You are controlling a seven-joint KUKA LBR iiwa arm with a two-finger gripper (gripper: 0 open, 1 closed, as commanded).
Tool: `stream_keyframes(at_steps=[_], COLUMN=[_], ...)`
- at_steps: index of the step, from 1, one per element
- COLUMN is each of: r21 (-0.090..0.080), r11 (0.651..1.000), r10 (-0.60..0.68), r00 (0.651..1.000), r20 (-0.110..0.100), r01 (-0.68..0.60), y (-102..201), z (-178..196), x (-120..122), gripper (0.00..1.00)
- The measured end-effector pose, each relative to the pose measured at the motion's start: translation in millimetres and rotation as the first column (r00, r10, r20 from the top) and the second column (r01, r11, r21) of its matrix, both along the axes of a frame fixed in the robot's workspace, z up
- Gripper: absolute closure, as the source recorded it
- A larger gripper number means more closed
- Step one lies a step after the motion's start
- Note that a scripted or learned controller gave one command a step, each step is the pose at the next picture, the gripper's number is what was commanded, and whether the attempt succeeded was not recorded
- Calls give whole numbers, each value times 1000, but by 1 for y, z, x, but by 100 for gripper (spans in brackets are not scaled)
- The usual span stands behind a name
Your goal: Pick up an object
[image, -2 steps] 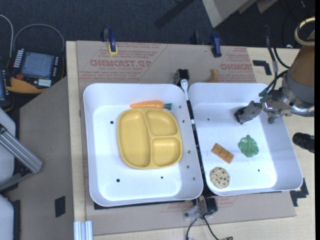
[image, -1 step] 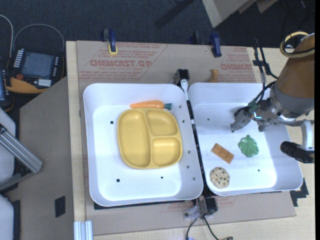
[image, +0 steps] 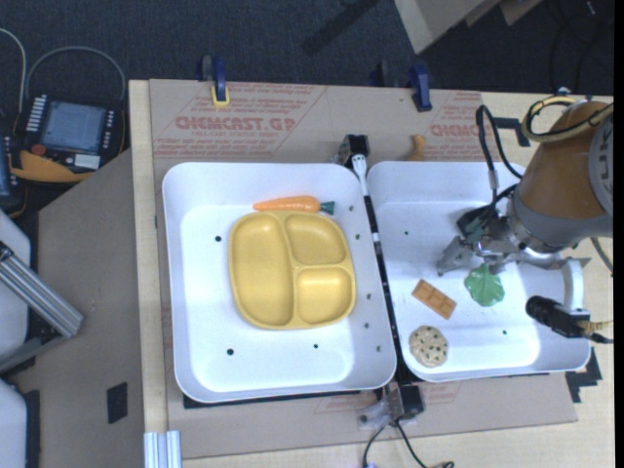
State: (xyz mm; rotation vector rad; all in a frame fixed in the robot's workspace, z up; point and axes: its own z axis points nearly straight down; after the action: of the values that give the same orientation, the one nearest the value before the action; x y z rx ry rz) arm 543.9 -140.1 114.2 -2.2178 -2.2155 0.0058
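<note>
Green object (image: 485, 288): a small crumpled leafy-looking piece, bright green, lying on the floor of the right bin (image: 458, 354), just below and beside the claw; its upper edge meets the claw's metal parts, so where one ends and the other begins is hard to read.
Claw (image: 475, 253): grey metal, low over the right bin; whether it is released or clenched cannot be told, and nothing can be seen gripped in it.
Arm (image: 565, 178): grey with an orange band, cut off by the right edge, and it covers the bin's far right part.
Cracker (image: 434, 297): tan rectangle, below and left of the claw, apart from the green object.
Cookie (image: 428, 345): round, speckled, further below the claw, near the front wall.
Yellow tray (image: 291, 268): three compartments, in the left bin (image: 195, 291), well left of the claw.
Carrot (image: 289, 204): orange, just beyond the tray's far edge.
</note>
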Motion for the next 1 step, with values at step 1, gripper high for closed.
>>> stream_keyframes(at_steps=[1], r21=[-1], r11=[1000], r10=[0], r00=[1000], r20=[4], r01=[0], y=[0], z=[-31], x=[0], gripper=[0])
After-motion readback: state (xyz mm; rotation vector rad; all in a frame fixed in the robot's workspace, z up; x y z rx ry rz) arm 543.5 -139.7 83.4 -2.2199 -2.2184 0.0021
